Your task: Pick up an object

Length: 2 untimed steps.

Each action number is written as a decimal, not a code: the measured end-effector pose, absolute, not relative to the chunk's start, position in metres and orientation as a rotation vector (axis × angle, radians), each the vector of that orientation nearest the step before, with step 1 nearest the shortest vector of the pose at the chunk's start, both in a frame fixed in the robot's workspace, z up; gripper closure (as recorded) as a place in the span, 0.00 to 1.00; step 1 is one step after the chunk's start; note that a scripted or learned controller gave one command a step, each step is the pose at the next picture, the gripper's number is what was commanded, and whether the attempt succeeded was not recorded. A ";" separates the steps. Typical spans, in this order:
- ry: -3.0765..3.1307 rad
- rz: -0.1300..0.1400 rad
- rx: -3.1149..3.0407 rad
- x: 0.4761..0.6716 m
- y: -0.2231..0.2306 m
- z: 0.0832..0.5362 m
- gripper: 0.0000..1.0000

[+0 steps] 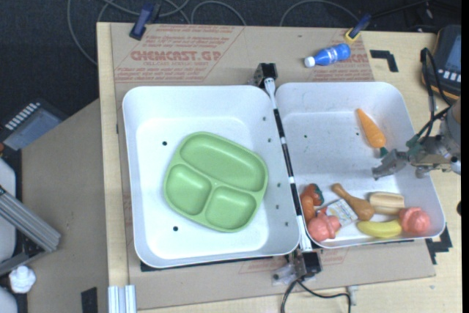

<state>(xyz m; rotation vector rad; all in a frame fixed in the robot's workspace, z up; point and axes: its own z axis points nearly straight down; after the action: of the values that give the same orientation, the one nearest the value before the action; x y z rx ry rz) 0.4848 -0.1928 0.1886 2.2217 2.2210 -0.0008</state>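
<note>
Overhead, the bench carried two shallow white bins side by side on a brown board printed with red lettering. The left bin [139,157] held a green divided plate [215,181] with three compartments, lying tilted across its middle. The right bin [330,99] held the toy food. An orange carrot [371,128] lay alone in the upper right part of that bin, well apart from the rest. Along the near wall sat a cluster: a red tomato-like piece [312,196] at the left, a pink round fruit [323,226] just below it, a brown drumstick [353,203] slanting beside them, a small white packet [339,212] touching the drumstick, a tan bread roll [386,201], a yellow banana [379,229] just under the roll, and a pink-red fruit [415,221] in the near right corner.

The gripper [387,163] reached in from the right edge over the right bin, between the carrot above and the bread roll below, touching neither as far as could be seen. Its grey fingers [382,171] pointed left; whether they stood apart or together I could not tell, and nothing showed between them.

Beyond the bins, a blue and white bottle [328,56] lay on its side on the board, and a blue clamp [143,20] gripped the board's far left edge.
</note>
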 end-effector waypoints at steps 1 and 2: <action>2.221 0.000 2.219 0.581 -0.190 0.157 0.00; 2.233 0.009 2.221 0.599 -0.218 0.084 0.00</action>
<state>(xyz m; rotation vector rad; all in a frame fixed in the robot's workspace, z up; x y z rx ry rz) 0.5990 -0.2181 0.0839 2.2213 2.2327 0.0094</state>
